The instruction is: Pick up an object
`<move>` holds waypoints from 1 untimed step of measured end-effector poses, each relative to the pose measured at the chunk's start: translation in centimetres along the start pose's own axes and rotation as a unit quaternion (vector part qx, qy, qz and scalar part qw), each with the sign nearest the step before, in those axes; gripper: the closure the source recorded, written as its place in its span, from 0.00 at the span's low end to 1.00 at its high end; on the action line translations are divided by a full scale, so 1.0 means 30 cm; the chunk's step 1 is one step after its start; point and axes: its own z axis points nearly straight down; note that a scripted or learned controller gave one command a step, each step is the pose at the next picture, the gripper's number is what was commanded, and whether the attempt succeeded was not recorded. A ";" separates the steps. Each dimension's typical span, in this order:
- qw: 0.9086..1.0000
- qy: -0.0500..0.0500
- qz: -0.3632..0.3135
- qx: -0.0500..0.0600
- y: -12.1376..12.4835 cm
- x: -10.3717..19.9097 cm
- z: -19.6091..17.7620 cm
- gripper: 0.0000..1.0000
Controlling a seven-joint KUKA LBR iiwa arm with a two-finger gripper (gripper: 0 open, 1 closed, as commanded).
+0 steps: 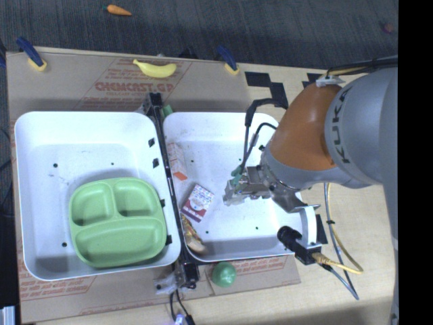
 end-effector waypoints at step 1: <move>1.000 0.000 0.001 0.000 0.000 -0.002 0.000 0.00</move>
